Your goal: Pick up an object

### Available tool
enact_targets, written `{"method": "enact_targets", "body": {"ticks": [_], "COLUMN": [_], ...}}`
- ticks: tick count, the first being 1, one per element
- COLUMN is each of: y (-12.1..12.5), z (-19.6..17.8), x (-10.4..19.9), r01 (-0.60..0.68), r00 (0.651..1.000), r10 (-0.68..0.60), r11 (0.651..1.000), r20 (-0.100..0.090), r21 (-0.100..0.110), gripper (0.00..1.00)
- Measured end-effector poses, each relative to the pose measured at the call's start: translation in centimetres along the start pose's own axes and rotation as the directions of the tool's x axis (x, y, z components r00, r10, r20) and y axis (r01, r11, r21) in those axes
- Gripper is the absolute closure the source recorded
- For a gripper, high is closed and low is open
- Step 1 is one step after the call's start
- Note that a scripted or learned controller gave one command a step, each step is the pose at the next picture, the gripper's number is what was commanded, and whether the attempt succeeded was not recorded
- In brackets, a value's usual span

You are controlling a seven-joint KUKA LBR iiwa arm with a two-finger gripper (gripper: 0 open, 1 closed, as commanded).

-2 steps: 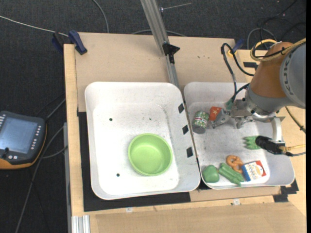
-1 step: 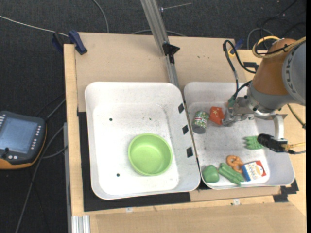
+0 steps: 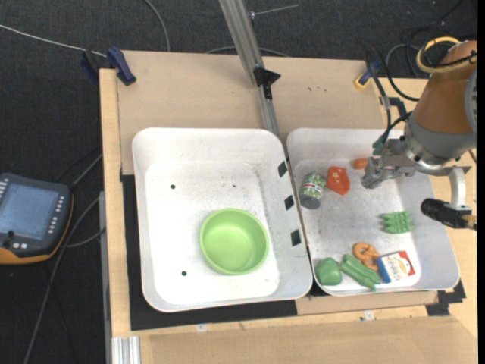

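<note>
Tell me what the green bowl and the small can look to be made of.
Green bowl: likely plastic, with uniform lime colour, smooth matte surface and soft rim. Small can: probably metal with a printed label, given the greyish rim and green wrap, though it could be a plastic toy.

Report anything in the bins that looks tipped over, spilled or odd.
The small can in the right bin lies on its side against the left wall, not upright. The green bowl sits upright in the left bin. No spill or damage is visible.
</note>
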State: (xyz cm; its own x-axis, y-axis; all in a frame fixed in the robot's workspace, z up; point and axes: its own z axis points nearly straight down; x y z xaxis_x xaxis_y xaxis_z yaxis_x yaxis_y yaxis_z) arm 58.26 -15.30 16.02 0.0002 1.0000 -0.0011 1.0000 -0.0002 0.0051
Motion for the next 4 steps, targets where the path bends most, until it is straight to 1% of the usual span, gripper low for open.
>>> {"method": "enact_targets", "body": {"ticks": [1,2,3,4], "y": [0.8,1.3,1.4,0.6], "z": [-4.6,-10.4,-9.4,-9.7], "x": [-0.3,-1.1,3.3,8.0], "r01": [0.000,0.000,0.004,0.004], "r00": [1.000,1.000,1.000,1.000], "r10": [0.000,0.000,-0.004,-0.004], "r11": [1.000,1.000,1.000,1.000], "r20": [0.000,0.000,-0.002,-0.002], "r21": [0.000,-0.001,0.005,0.005], "gripper": [1.00,1.00,1.00,1.00]}}
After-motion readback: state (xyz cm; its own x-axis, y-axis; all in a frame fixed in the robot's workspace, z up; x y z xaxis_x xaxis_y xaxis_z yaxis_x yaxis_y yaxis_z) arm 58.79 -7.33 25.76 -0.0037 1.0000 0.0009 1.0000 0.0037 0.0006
